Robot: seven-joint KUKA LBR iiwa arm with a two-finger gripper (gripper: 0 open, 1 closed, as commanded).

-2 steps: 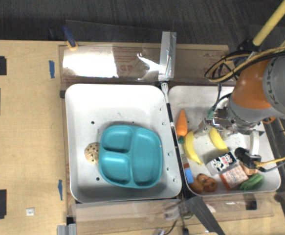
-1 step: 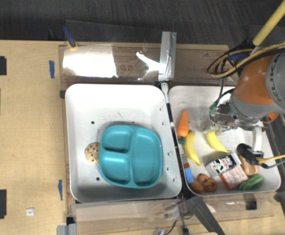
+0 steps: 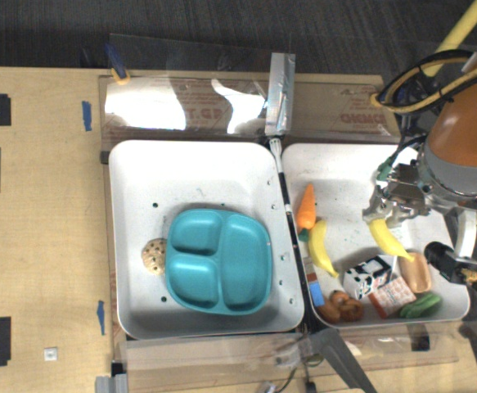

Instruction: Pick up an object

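**Arm over the right bin**

The gripper (image 3: 388,211) hangs above the right bin (image 3: 336,160); whether it is open or closed cannot be told. A banana (image 3: 388,240) lies just beneath it. Another banana (image 3: 321,249) and a carrot (image 3: 306,206) lie further left. The left bin (image 3: 140,170) holds a teal divided plate (image 3: 218,259) and a cookie (image 3: 153,255).

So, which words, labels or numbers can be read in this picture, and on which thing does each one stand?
None can be read with certainty.
Cardboard strip behind the left bin: reddish print under glare, blurred.
Cardboard behind the right bin: reddish print, seemingly upside down, too blurred to read.
Red-and-white package in the right bin: markings too small to read.
Black-and-white carton beside it: cow-like pattern, no legible text.
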